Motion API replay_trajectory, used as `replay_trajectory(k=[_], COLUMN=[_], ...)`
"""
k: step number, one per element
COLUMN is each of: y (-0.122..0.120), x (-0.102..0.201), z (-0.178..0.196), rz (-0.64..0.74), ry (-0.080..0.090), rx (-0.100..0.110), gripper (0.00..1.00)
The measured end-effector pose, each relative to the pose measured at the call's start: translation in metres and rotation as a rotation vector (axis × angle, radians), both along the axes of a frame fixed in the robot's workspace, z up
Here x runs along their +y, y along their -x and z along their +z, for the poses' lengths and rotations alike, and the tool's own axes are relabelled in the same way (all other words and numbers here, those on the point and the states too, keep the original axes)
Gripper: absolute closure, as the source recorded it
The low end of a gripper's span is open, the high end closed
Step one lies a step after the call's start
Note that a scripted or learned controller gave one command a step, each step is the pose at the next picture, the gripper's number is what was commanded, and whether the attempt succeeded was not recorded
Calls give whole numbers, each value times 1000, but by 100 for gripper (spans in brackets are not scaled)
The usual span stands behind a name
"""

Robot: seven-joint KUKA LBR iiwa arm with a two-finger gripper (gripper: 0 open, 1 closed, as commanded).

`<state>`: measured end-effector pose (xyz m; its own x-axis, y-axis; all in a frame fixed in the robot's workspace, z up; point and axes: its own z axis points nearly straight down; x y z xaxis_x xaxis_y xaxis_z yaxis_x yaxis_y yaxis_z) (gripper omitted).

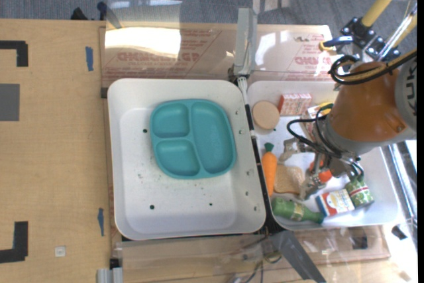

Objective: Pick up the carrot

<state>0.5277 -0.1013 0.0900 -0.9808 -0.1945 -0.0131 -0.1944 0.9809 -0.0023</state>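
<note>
The carrot (269, 169), orange with a green top, lies lengthwise along the left wall of the right bin (391, 209). Its green end points away from me. My gripper (307, 172) hangs low in the same bin, just right of the carrot, over a tan bread slice (287, 179). The wrist and its cables hide the gripper's tips. Nothing is visibly held, and the carrot lies apart from the gripper.
The left bin (126, 162) holds a teal divided plate (193, 138). Around the carrot are a round tan bun (265, 114), a pink box (295, 103), a green bottle (295, 211), a white carton (336, 202) and a green can (360, 193). A divider wall runs between the bins.
</note>
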Motion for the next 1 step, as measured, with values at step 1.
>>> replay_trajectory(k=[1], y=[-2], x=[1], z=[11], rz=[3], ry=[1], rx=[-7], gripper=[100])
